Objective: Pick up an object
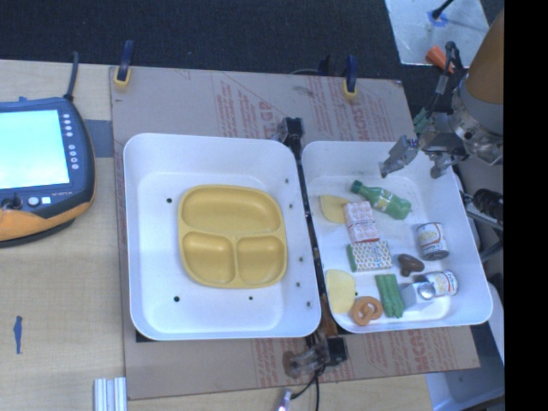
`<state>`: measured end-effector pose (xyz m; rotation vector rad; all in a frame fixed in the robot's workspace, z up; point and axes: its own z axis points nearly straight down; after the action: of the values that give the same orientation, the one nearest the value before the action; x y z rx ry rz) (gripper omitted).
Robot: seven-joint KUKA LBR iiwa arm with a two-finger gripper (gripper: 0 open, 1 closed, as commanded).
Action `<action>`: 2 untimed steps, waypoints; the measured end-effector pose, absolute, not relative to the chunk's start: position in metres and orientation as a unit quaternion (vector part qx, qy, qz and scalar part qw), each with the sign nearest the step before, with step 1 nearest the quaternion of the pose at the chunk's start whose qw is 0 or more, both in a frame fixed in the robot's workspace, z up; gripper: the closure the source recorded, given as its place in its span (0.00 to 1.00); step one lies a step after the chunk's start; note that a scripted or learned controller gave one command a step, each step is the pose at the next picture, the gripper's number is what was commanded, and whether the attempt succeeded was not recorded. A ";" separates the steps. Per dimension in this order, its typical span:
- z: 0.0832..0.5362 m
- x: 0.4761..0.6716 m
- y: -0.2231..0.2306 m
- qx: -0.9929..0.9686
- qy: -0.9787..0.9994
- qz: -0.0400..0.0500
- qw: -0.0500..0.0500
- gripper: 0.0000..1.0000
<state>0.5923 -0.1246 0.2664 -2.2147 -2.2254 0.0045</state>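
Gripper (419, 155) hangs over right bin's upper edge, fingers spread apart, nothing between them. Left to right: grey teach pendant with lit screen (38, 165); left white bin (145, 229) holding yellow three-compartment plastic tray (231, 234); right white bin (467, 311) holding green plastic bottle (381, 199) just below the gripper, apart from it, then small tin can (431, 241).

I work in a robotics lab, not a home: my bench (51, 298) is plain light wood topped with a cardboard sheet (257, 101) held by clamps (123, 65) at eleven and one o'clock. At nine o'clock sits my teach pendant (38, 165) with its lit screen, and two white bins (145, 229) are fixed side by side at centre, toy groceries (381, 199) and a yellow divided tray (233, 234) in them.
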 end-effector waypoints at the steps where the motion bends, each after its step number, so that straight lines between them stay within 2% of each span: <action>1: 0.134 0.584 -0.104 -0.705 -0.709 0.003 0.003 0.00; 2: 0.091 0.625 -0.113 -0.705 -0.710 0.002 0.001 0.00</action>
<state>0.6247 -0.1131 0.0913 -2.2121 -2.2282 0.0062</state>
